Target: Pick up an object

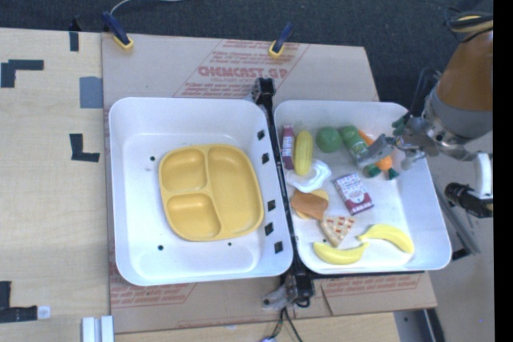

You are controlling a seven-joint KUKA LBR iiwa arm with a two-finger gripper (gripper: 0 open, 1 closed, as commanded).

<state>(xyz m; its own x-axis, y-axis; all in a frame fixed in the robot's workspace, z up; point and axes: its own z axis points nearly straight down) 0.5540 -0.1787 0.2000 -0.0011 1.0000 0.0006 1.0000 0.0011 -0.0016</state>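
Two shallow white bins sit side by side on the bench: the left bin [132, 172] carries a yellow divided tray [211, 191], and the right bin [425, 212] is crowded with toy food. The arm [469, 84] reaches in from the right, orange band above the wrist, and its gripper [383, 154] hangs low over the upper right part of the right bin. How wide its claw stands I cannot tell; the tips blur into the small things beneath them. Those things are an orange piece [386, 164] and a green piece [353, 138], lying right at the gripper, so the step in hand looks like the approach or the close on one of them, with no lift yet. Near by lie a red carton [353, 193], a round green item [329, 139] and a corn cob [304, 152]; two bananas [389, 237] rest toward the front edge, well apart from the gripper. The next move calls for a firm close on one piece alone, then a straight rise clear of its neighbours, since they lie tightly together.
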